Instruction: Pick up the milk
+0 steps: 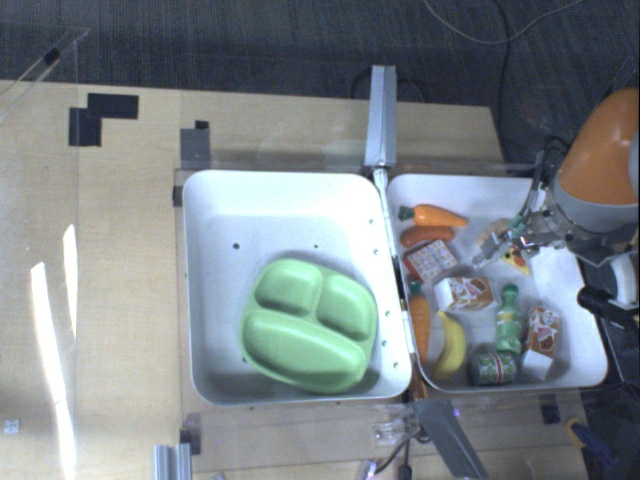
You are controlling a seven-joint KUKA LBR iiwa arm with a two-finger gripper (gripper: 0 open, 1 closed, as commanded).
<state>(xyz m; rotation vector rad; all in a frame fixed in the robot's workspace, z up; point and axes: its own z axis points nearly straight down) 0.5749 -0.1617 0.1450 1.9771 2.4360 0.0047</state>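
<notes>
Likeliest slip: closing on the wrong thing. Right bin [596, 376] crowded, and two white packs could pass for the milk. Best guess for the milk carton [543, 332]: the small white pack with a red-brown print at about 4 o'clock in that bin, leaning rather than upright. The other candidate, a white pouch [467, 292] with a brown print, lies near the bin's middle. Print too small to read, so only a judgement.

Second risk: poor clearance. Carton just beside the green bottle [508, 318] on its 9 o'clock side and near the bin's right wall at 3 o'clock, with the dark can [490, 367] close by at 8 o'clock. Descending off-centre could knock the bottle over or jam against the wall. Gripping a leaning carton could also squeeze it out sideways.

Third risk: snagging clutter on the way. Claw [508, 236] low at about 1 o'clock in the bin, just above or against a small yellow-and-red item [517, 259]; contact impossible to confirm. Dragging across toward 4 o'clock without lifting could sweep that piece along.

As for the claw: opening cannot be told, too small and blurred against the white floor. Nothing seen held in it. Well apart from the carton, which rests on the bin floor, not yet lifted.
</notes>
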